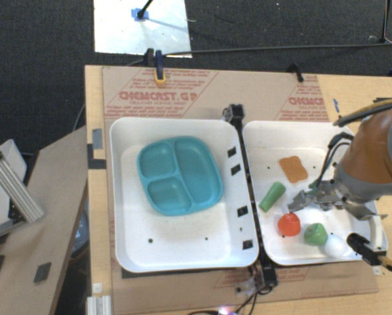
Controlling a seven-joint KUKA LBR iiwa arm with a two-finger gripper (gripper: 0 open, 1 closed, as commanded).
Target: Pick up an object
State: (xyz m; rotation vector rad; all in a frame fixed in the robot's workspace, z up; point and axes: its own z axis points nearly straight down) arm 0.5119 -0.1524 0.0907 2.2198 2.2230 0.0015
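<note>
Bins sit side by side on my bench, the left bin point(127, 195) taken up mostly by a teal divided plate point(179, 174) that lies tilted a little toward the upper right, with bare white floor along the near wall and down the left side. From my remote seat the right bin point(268, 143) is the crowded one: an orange-brown flat piece point(293, 168) lies near the middle, a green elongated piece point(272, 196) lies slanted just inside the divider wall, a red-orange round object point(289, 224) sits below it, and a green rounded object point(315, 233) rests just beside a white rounded object point(335, 245) hard against the near rim. The arm point(376, 156) comes in over the right edge, its orange band above the grey wrist, and the gripper point(305, 199) hangs low over the bin between the green elongated piece and the red-orange object, close above the latter. I see nothing between its fingers, and I cannot tell whether they are spread or closed from this slant. Open floor in that bin lies along the far wall, above the orange-brown piece; the near right corner is tight.
</note>
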